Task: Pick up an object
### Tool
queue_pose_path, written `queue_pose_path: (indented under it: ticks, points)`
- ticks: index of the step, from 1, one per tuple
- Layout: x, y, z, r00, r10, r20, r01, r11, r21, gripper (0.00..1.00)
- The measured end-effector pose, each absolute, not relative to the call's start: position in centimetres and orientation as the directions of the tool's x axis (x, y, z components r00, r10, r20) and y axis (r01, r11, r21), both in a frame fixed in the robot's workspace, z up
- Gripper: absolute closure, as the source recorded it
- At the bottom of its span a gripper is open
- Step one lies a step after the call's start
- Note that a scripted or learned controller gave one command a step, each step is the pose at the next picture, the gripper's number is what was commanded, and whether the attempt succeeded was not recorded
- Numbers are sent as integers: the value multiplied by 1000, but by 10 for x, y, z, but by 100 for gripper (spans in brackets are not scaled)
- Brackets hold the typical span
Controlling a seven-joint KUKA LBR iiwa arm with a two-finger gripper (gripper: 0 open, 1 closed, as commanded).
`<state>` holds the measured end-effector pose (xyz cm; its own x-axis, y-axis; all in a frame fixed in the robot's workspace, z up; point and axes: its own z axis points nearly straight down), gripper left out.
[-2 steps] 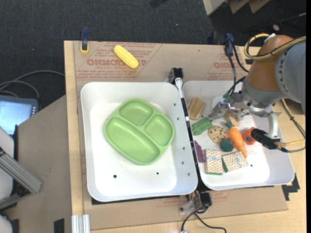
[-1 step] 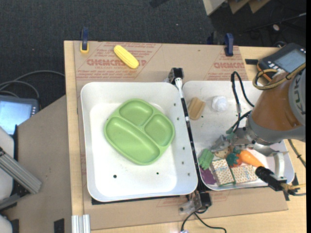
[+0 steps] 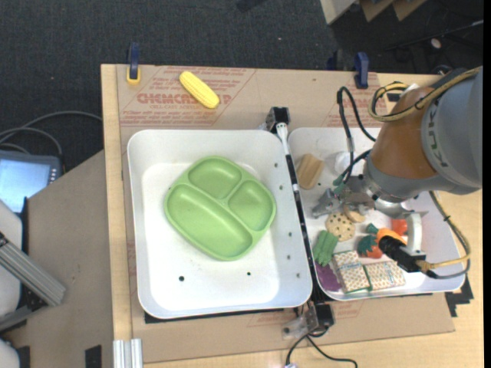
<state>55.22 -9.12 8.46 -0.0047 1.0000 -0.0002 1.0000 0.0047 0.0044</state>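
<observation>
At lower right of the frame, the claw [image 3: 343, 198] hangs above a round speckled cookie [image 3: 337, 223]; its grip state I cannot tell.

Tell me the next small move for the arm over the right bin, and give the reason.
Probably a short, straight descent onto the cookie. The gripper sits low in the right bin, just above the cookie, amid crowded toys: a tan bread piece, a green piece, and boxes. The view shows nothing between its fingers, so the pick looks not yet done.
</observation>
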Motion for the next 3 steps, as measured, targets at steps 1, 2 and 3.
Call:
queue_pose_path:
  ticks: [1,2,3]
  points:
    - [616,-101,85,-2,1000,-2,1000,2,5,0]
    - [614,-101,95,-1,1000,-2,1000,1,2,100]
    - [623,-29,191,-7,1000,1,1000,7,9,100]
